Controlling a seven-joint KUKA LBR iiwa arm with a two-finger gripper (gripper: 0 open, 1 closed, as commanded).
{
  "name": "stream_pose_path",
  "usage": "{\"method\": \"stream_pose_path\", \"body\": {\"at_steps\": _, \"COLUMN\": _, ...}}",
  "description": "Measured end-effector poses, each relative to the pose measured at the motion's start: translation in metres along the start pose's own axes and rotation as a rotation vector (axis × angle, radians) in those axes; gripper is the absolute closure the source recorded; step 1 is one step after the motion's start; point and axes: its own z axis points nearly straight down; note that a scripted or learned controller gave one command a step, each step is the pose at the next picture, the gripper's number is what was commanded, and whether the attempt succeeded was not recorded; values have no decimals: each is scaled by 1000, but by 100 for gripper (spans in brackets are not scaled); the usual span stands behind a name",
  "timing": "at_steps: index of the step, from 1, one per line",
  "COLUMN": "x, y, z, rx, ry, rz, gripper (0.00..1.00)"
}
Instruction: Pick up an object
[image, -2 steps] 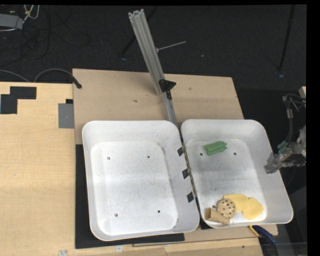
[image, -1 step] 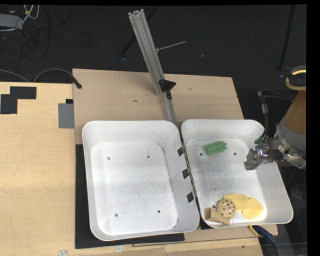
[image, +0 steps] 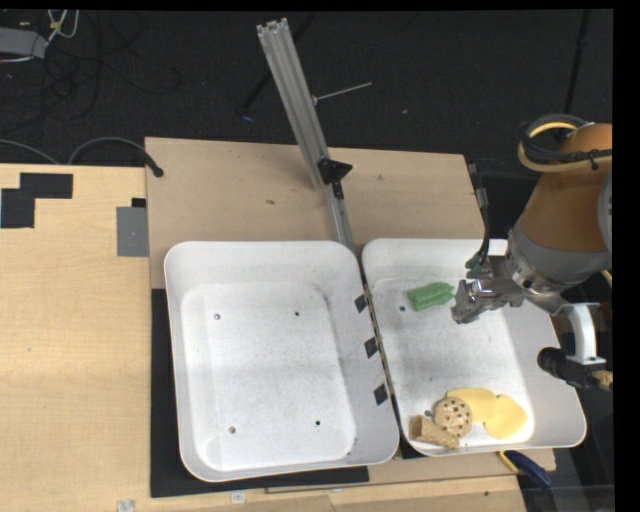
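Where the pale, matte wooden bench (image: 70, 330) spreads under the camera, two shallow white bins with rounded corners and a finely speckled surface sit side by side on it. The left bin (image: 265, 360) is the broader, a smooth tray with four small dark dots on its floor. The right bin (image: 500, 350) touches it along a seam marked by three small black clips. From twelve o'clock a ribbed, grey metal rail (image: 300, 110) slants down toward that seam.

At three o'clock the arm (image: 565, 215) reaches in, its smooth orange band glossy above a grey wrist. The gripper (image: 468, 305), shiny bare metal with angular parts, hangs over the right bin's far half; whether its fingers are spread or pressed together I cannot tell, and nothing shows between them.

Just beside the gripper, at its nine o'clock, lies a green block (image: 430, 296), soft-edged, oblong and sponge-like. At the bin's six o'clock, well apart from the gripper, rests a flat, pale yellow piece (image: 495, 410) with wavy lobes. Touching its left edge is a round tan disc (image: 453, 413) dotted with dark holes, and a small tan wedge (image: 430, 431) lies against that.
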Motion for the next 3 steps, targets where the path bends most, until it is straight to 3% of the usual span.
{"method": "stream_pose_path", "body": {"at_steps": 3, "x": 160, "y": 48, "z": -8, "rx": -1, "ry": -1, "rz": 2, "gripper": 100}}
